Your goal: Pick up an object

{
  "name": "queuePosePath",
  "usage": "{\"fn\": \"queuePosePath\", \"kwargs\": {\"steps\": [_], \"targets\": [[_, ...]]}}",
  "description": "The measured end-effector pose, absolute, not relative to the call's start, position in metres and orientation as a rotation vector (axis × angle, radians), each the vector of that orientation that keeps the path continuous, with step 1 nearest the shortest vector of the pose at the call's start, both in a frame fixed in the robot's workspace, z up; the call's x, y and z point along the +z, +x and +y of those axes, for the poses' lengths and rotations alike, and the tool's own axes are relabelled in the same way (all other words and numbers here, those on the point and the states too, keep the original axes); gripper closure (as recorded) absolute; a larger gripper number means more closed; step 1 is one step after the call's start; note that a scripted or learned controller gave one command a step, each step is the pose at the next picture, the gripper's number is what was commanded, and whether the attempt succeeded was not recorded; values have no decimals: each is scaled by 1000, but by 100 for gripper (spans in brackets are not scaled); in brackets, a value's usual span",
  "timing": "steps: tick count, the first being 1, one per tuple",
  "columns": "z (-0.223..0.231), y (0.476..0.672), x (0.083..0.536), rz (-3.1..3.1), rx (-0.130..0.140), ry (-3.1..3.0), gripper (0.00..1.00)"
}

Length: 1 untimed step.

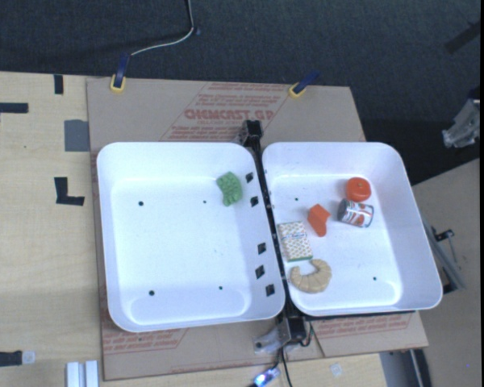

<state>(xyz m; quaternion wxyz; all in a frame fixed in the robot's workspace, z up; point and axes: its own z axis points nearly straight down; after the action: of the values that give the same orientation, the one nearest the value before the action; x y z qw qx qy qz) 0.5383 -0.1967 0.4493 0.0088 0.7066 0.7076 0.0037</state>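
Left white bin (121, 216) holds a green knobbly lump (231, 188) upper right; right white bin (399, 216) holds orange round piece (357, 189), printed can (356, 214), orange block (319, 219), patterned packet (294, 241), tan croissant-shaped piece (310, 276); gripper state: cannot tell.

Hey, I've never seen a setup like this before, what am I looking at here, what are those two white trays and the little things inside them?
This is one camera fixed above a workbench, looking down at a slant. Two shallow white bins sit side by side on a sheet of cardboard. A robot arm is meant to reach in from the right and pick up one of the things.

The left bin holds one small green object near its upper right corner.

The right bin holds five things: an orange round piece, a small can lying just below it, an orange block, a small printed packet, and a tan curved piece that may be a toy pastry.

All of them lie loose in the bins.
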Motion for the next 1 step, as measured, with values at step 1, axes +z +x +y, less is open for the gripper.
{"fn": "queuePosePath", "kwargs": {"steps": [1], "targets": [[-124, 486, 356, 2236, -8, 2224, 100]]}}
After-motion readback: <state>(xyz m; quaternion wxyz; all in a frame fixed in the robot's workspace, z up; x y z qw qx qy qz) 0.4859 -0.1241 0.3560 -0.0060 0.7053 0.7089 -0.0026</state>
